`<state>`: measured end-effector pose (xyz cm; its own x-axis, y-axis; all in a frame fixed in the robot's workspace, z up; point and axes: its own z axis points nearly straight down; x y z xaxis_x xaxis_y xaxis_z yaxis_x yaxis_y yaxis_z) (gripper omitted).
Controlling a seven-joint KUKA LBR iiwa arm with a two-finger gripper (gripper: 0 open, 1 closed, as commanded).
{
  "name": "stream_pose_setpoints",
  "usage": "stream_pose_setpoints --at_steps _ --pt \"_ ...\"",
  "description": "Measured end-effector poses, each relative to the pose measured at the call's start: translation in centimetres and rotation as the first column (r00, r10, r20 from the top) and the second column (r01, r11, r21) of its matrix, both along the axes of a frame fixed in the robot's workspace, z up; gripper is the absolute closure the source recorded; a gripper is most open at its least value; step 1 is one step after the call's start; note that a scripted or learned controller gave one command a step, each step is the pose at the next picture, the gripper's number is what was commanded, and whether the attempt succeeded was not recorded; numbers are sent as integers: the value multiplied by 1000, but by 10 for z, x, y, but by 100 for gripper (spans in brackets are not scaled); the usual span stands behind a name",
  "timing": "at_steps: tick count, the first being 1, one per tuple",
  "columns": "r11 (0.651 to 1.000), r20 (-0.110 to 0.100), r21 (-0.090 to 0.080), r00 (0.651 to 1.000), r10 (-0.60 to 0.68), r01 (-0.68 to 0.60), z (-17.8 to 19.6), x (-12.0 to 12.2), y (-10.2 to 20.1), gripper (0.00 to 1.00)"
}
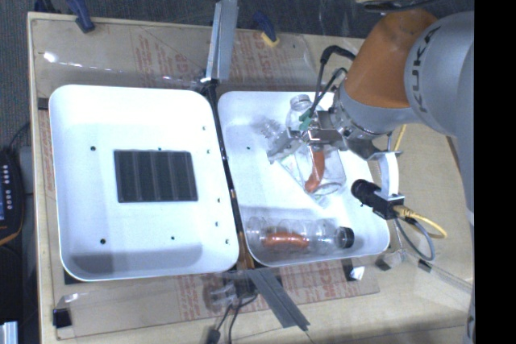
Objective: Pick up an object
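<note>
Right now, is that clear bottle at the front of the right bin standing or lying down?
Lying down: the clear bottle rests lengthwise along the right bin's front wall.

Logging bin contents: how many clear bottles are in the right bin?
2. One bottle lies along the right bin's near edge; another sits mid-bin under the gripper. Others may be hidden.

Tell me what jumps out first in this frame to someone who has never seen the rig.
The grey arm with its orange band enters from the right, its end effector low over the right bin among clear plastic items. A clear bottle with something orange inside lies on its side along that bin's near edge. The left bin carries a dark ribbed rectangle at its centre.
</note>
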<state>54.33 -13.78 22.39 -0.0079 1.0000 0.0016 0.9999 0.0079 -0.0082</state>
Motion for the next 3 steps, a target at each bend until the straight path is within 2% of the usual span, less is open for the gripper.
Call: stream_pose_setpoints --at_steps 1,2,3 --pt "968 -1 -1 968 -252 252 -6 -10 -11 0" --pt "972 3 -1 972 -236 236 -19 14 -51 0" --pt "1000 5 -2 1000 -27 27 -52 73 -54 0"
